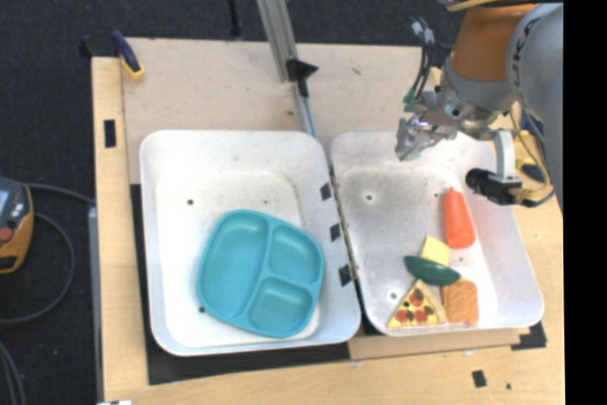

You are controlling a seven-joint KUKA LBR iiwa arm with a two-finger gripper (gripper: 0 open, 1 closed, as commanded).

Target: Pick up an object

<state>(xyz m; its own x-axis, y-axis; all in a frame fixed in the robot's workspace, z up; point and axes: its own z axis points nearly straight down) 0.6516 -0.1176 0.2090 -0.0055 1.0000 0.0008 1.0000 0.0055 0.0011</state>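
Observation:
In the right bin (379, 204) lie several toy foods. An orange carrot (458, 218) lies near the right side. Below it sit a yellow wedge (435, 250), a dark green piece (433, 270), a pizza slice (415, 308) and an orange-brown piece (462, 303). My gripper (412, 142) hangs over the bin's far edge, up and left of the carrot, with nothing seen between its fingers.
The left bin (171, 175) holds a teal divided plate (260, 272). A metal post (275, 14) rises behind the bins. A blue and yellow clamp (126, 53) sits at the bench's far left corner. A black fitting (493, 185) juts over the right bin's far right rim.

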